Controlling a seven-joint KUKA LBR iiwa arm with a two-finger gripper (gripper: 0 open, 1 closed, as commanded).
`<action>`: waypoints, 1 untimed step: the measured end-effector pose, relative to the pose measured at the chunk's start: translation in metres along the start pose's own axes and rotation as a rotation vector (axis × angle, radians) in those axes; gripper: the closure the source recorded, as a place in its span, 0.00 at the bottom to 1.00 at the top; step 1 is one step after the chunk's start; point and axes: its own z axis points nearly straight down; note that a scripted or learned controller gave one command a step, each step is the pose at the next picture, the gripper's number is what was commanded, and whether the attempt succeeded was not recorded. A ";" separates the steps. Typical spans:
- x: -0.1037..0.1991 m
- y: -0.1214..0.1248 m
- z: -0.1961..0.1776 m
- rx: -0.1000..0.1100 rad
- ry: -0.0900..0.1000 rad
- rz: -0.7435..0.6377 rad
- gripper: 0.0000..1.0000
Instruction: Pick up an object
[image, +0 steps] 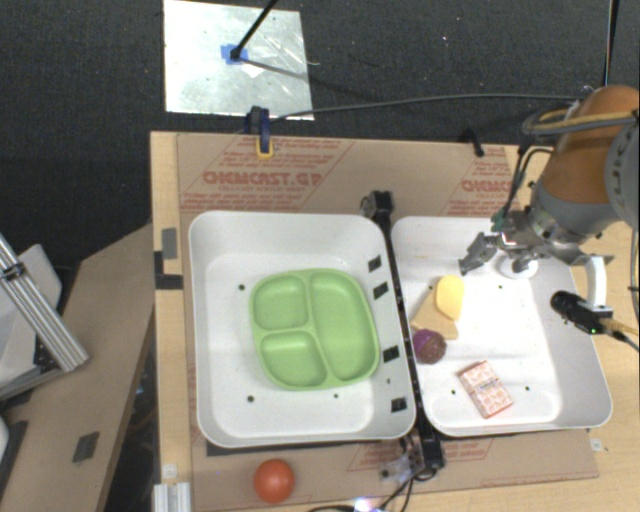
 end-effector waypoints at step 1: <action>-0.004 -0.008 0.058 0.001 0.000 0.002 0.00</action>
